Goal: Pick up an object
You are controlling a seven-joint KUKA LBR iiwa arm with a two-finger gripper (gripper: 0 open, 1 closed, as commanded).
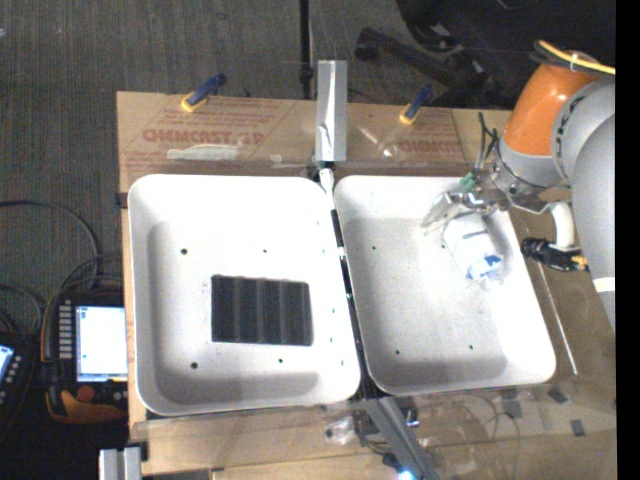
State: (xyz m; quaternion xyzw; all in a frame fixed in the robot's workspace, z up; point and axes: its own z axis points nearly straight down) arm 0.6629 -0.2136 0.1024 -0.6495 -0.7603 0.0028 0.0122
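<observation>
Reaching in from the right, the arm [590, 138] bends over the right bin's [400, 348] far right corner, its orange band [545, 108] high above the rim and its grey wrist angled down and to the left. The gripper [470, 200] sits low inside the bin, close to the far wall; its pale metal parts blur together, so I cannot tell whether it is open or closed, or whether it grips anything.

Just below the gripper, toward the near side, lies a clear bottle [478, 251] with a blue mark on it. It rests on the bin floor near the right wall, tilted so that its upper end points toward the gripper. The two look very close, perhaps touching, but the contact cannot be made out.

The left bin [160, 268] touches the right one along their shared edge. A dark ribbed block [262, 310] lies flat in the left bin, around the middle of its floor, a little toward the near side.

Both bins stand on a brown board [200, 138], held by two clamps [203, 92] at its far edge. A pendant [85, 348] with a lit screen lies on the floor, left of the bench
</observation>
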